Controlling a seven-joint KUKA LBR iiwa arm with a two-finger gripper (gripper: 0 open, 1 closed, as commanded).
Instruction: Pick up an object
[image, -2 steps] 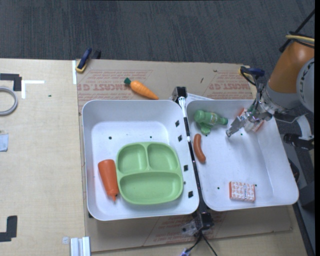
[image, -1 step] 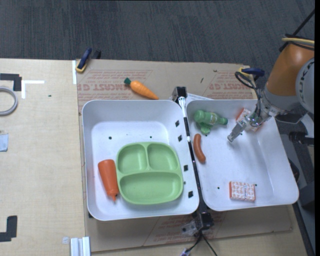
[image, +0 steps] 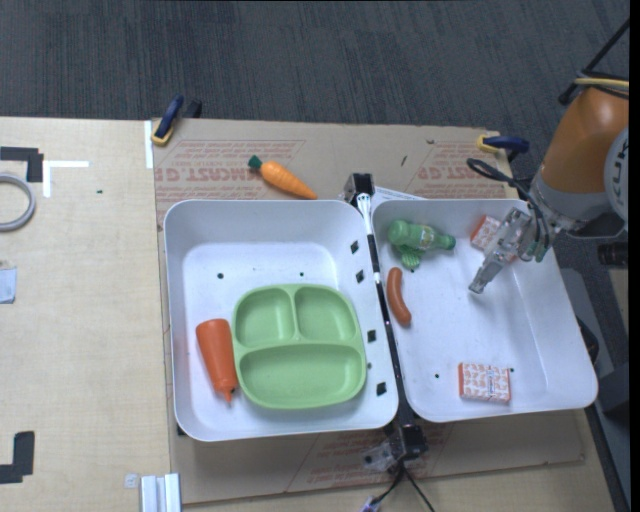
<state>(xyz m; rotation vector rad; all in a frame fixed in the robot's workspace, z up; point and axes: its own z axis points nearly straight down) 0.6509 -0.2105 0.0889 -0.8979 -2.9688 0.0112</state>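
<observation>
My gripper hangs low over the right bin, near its upper middle, its fingers reading as one narrow grey bar with nothing between them. A red-and-white packet lies just above and behind it, partly covered by the wrist. A green toy bottle lies to its left, and a brown sausage sits by the bin's left wall. A second red-and-white packet lies near the front of the bin.
The left bin holds a green divided plate and an orange carrot piece. A toy carrot lies on the cardboard behind the bins. Blue clamps sit at the cardboard's back corners.
</observation>
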